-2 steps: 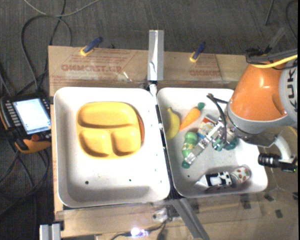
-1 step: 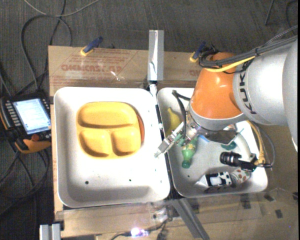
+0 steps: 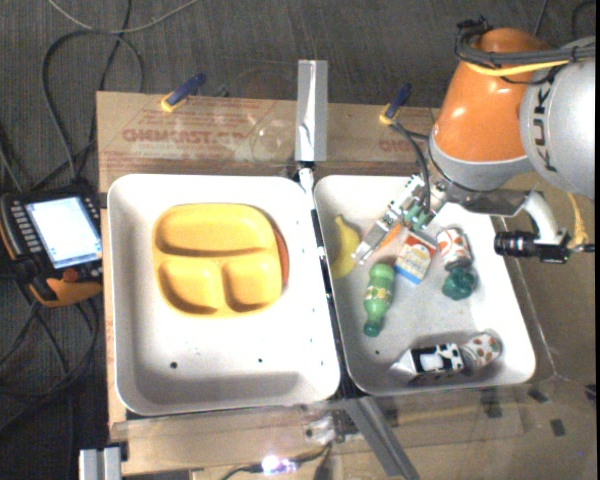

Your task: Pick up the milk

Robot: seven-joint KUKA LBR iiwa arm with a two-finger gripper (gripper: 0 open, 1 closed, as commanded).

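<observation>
While hanging low over the right bin (image 3: 525, 363), just up-view and right of the green bottle (image 3: 378, 296): gripper (image 3: 403, 218), on the grey arm with its orange band. Released or clenched: impossible to tell from this slant. Nothing seen to be held.

Directly beneath and touching range of the gripper, just right of the green bottle's cap: small orange, white and blue carton (image 3: 413, 258). Left of the green bottle's cap, against the bin wall: yellow curved item (image 3: 345, 243). Farther right of the green bottle: can (image 3: 454, 243) and, below it, teal object (image 3: 460, 284).

Down-view and right of the green bottle's base, well apart from the gripper: milk (image 3: 438, 359), taken to be the black-and-white cow-patterned carton lying on its side near the bin's near wall, touching or just beside a brown spotted item (image 3: 483, 347).

Well left of the green bottle, across the divider: left bin (image 3: 130, 368) with yellow divided tray (image 3: 220, 258).

Step in hand, as judged: approach, not yet aligned with the target; positioned over the wrong carton. Next move, as judged: travel down-view past the green bottle's base, wrist turned to span the carton's narrow width, descent clear of the brown spotted item and the near wall, then closing and lifting.
</observation>
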